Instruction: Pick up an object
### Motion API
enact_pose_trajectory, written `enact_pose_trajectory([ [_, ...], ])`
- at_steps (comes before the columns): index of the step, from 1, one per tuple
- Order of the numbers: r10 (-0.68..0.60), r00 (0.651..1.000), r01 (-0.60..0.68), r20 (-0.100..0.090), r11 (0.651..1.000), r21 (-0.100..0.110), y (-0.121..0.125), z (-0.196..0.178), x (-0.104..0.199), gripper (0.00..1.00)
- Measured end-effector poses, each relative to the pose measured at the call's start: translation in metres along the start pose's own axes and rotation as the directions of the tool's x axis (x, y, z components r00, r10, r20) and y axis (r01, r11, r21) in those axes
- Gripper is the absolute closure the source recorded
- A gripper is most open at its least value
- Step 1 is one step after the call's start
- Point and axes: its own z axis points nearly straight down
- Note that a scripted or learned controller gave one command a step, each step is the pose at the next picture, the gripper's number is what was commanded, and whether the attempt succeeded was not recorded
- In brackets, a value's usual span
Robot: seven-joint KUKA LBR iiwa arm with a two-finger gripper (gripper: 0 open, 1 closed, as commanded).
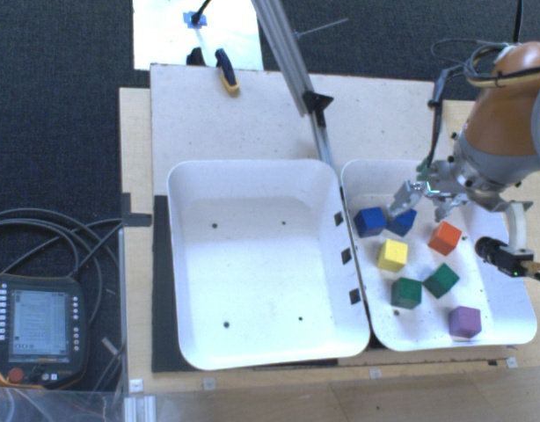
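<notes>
The fingers (409, 202) are hanging spread over the far left part of the right bin (516, 328), straddling a blue cube (402, 222) lying just below them; a second blue cube (369, 221) is sitting just to its left, near the bin's left wall. The yellow cube (393, 255) is crowding the near side; open room is lying toward the far edge.

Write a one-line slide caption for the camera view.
Gripper over a blue cube in the right bin.
</notes>
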Motion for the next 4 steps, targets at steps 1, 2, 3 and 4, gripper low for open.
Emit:
enact_pose_trajectory([
  [1,0.002,1.000,-0.002,0.001,1.000,-0.005,0.001,-0.002,0.000,0.00],
  [2,0.002,1.000,-0.002,0.001,1.000,-0.001,0.008,0.042,0.001,0.00],
  [3,0.003,1.000,-0.003,0.000,1.000,0.002,0.008,0.104,-0.003,0.00],
  [4,0.003,1.000,-0.003,0.001,1.000,-0.003,0.009,0.116,-0.002,0.00],
])
